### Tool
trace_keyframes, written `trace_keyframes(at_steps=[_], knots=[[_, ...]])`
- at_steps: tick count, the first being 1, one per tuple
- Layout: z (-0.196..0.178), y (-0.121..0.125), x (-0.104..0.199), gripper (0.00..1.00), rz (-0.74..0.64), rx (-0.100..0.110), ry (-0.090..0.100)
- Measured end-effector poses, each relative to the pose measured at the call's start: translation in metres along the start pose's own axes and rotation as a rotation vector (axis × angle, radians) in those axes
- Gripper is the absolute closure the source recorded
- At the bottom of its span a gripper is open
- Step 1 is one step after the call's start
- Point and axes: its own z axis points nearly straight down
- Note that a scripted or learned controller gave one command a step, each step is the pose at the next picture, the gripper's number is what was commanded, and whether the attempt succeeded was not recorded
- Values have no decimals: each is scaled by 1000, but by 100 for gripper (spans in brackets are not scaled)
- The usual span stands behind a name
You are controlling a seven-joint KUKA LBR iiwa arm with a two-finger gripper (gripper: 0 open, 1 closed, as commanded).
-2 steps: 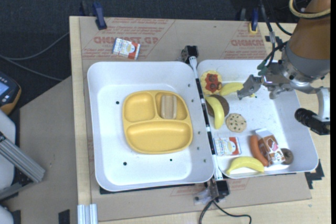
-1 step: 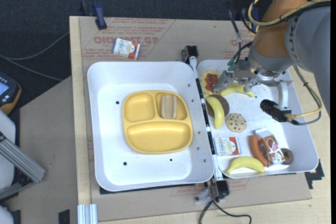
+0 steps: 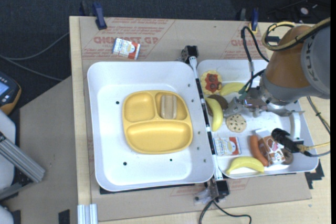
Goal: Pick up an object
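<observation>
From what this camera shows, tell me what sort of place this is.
Probably a robotics lab bench set up for grasping trials: two white bins clamped on a board, toy food such as a banana and a cookie, and a robot arm reaching in over dark carpet.

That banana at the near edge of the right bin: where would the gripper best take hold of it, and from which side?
Probably across the middle of the banana, coming straight down from above. It lies flat and curved, its thickest part midway and its ends tapering. The bin wall runs close along its near side and a sausage sits just behind, so the fingers should straddle its width carefully.
</observation>
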Motion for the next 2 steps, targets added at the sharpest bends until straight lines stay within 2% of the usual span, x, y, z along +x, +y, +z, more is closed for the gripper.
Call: trace_keyframes(at_steps=[1, 2], knots=[[13, -33, 14, 0, -3, -3, 1], [2, -30, 14, 100, -3, -10, -1]])
